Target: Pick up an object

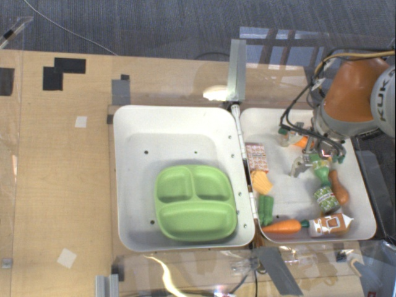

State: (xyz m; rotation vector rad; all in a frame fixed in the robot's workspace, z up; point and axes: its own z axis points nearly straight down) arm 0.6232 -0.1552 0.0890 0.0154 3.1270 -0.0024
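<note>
My gripper [311, 159] hangs low over the upper middle of the right bin [369, 224], under the arm's orange band [348, 98]. Right beside it lie a small green item [322, 170] and an orange piece [300, 142]. A brown sausage [339, 189] and a green can [325, 197] lie just below it. Farther toward the front are a carrot [283, 227], a small carton [331, 224] and a green pepper [266, 210]. A snack packet [256, 156] and a yellow-orange piece [262, 182] sit along the bin's left wall. Nothing is visibly lifted.
The left bin [133, 135] holds a green divided plate [195, 203]. A metal post [237, 73] stands behind the seam between the two bins. Cables [297, 113] loop from the wrist over the right bin's back edge.
</note>
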